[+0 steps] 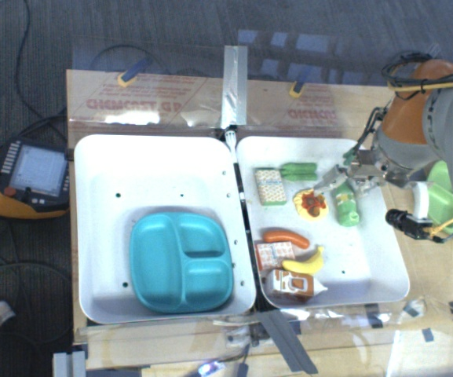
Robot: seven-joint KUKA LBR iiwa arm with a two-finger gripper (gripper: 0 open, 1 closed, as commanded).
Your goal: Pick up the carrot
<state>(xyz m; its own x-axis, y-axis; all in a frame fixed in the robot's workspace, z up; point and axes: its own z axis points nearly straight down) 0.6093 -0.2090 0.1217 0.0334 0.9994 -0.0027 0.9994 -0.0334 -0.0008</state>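
Observation:
The carrot (pixel 286 238), a short orange-red stick, lies flat in the middle of the right bin (pixel 383 277), just above a red-and-white packet (pixel 274 253). My gripper (pixel 344 182) hangs over the bin's upper right part, well up and to the right of the carrot. It is open, with nothing between its fingers. One finger points left toward a yellow disc with red spots (pixel 311 203). The top of a green bottle (pixel 346 210) sits just below the gripper.
Around the carrot lie a banana (pixel 304 263), a brown-and-white carton (pixel 291 285), a checkered cracker block (pixel 269 185) and a green vegetable (pixel 298 170). The left bin (pixel 100 171) holds a teal divided tray (pixel 181 261). A pendant (pixel 28 181) lies off the bench at left.

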